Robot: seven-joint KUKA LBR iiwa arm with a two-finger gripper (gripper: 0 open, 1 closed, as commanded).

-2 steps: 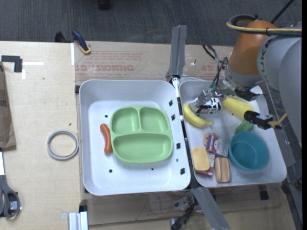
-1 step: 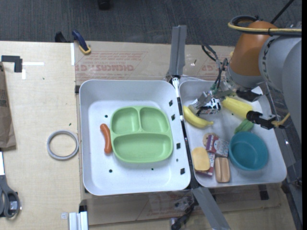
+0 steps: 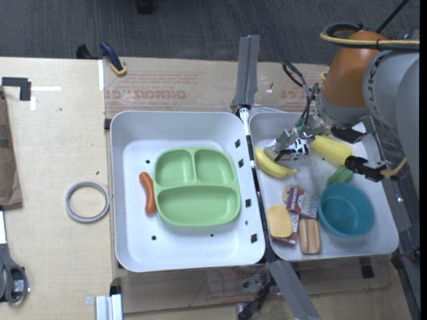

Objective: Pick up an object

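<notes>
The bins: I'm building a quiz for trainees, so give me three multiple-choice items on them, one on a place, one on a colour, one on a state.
1. Where does the divided plate lie?
A. left bin
B. right bin
C. on the bench

2. What colour is the bowl?
A. red
B. blue
C. white

3. How does the bowl stand?
A. upside down
B. on its side
C. upright, mouth up

Key: 1 A, the plate fills the left bin beside a small sausage. 2 B, it is blue against the white right bin. 3 C, its hollow faces the camera.
</notes>
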